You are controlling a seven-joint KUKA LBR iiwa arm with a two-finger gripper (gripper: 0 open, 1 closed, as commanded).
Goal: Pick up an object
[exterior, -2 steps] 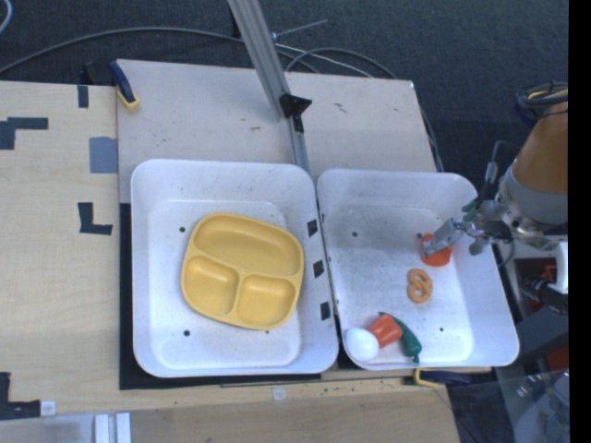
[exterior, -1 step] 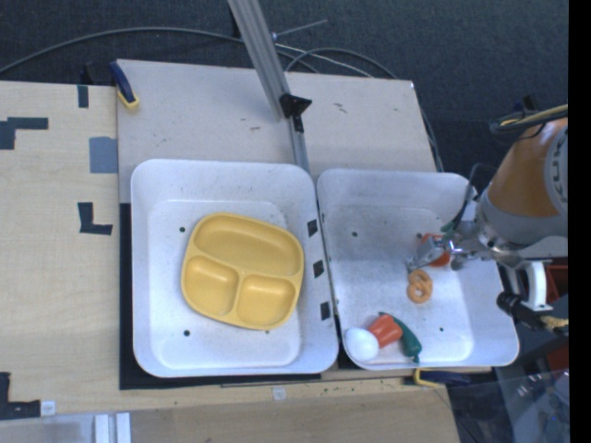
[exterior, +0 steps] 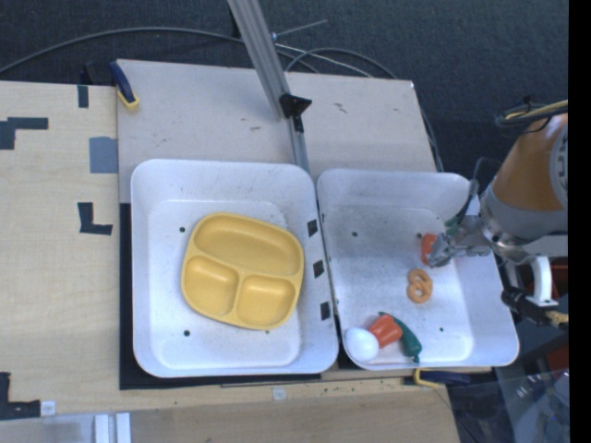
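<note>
1. Camera view puts the claw (exterior: 441,252) low inside the right bin (exterior: 369,201), its dark metal tip touching or just over a small red-orange piece (exterior: 428,245); I cannot tell whether the claw grips it.
2. Just below the claw lies a pretzel-shaped tan toy (exterior: 419,286), knobbly and looped.
3. Farther down, near the right bin's lower rim, rests a carrot-like toy (exterior: 395,331) with an orange body and green end, and a smooth white egg (exterior: 361,343) lies touching it, to its left.
4. Left of the right bin sits the left bin (exterior: 152,247), holding a glossy yellow plastic plate (exterior: 242,269) with three compartments.
5. Both bins rest on the pale surface (exterior: 203,109), speckled and matte white.
</note>
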